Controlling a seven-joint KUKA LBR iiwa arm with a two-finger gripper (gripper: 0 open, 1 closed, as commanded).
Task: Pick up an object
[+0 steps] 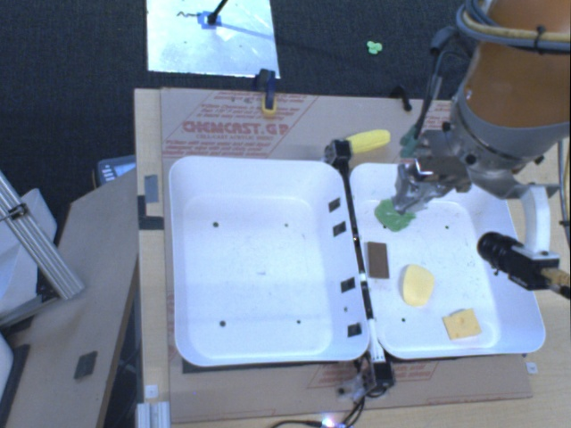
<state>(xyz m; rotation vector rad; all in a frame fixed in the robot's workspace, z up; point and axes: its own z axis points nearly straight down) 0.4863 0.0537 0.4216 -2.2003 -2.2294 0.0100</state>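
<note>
Over the right-hand shallow white plastic bin [526, 328], the metal two-finger gripper [409, 200] touches a soft green lump [393, 215], presumably grasping; whether closed, I cannot tell.

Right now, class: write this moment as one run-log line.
arm: over right bin | gripper: at green object | grasp: unconfirmed | also in bin: brown block, yellow round piece, yellow wedge

Green object [393, 217] lies flat in the right bin [526, 328].
</note>
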